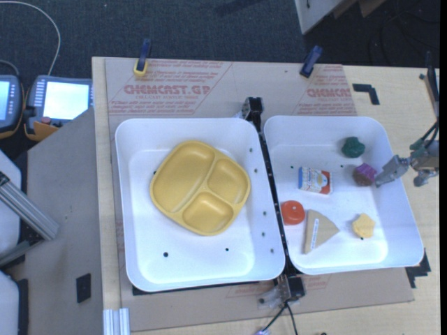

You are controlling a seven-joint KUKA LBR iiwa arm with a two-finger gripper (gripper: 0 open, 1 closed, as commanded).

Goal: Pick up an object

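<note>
**Hand waiting by the right bin**

The hand point(397, 169) is reaching in over the right edge of the right bin point(335, 260). I cannot tell if it is gripping anything. A small purple lumpy thing point(363, 174) is lying just beside it.

The right bin is also holding a dark green lump point(353, 146), a little white box point(314, 180) with blue and red on it, a round orange piece point(292, 212), a tan wedge point(318, 229) and a small yellow chunk point(363, 225). All are lying apart from each other.

The left bin point(140, 257) is holding a yellow plate point(200, 186) with three sections. Both bins are sitting side by side on the table point(105, 187).
</note>
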